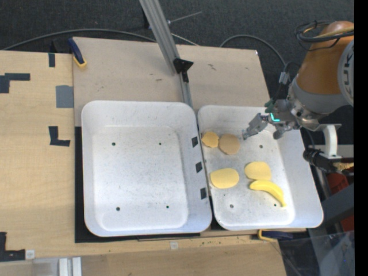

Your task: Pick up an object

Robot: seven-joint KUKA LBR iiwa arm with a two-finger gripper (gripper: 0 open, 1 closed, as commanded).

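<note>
Gripper (251,132) hangs over right bin (299,211), far side, nothing between fingers; open or closed, cannot tell. Below it: banana (269,191) near right, four yellowish round pieces (224,178) mid-bin.

Even, diffuse overhead light; soft shadows. Mild glare on the two shallow white plastic bins (141,111). Dark grey floor (69,7) dim. Slight overall softness.

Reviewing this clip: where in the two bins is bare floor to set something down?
The left white bin is bare wall to wall. In the right white bin, free strips border the near rim and far corner; its middle is crowded with yellow round pieces, a tan disc and a yellow banana.
</note>
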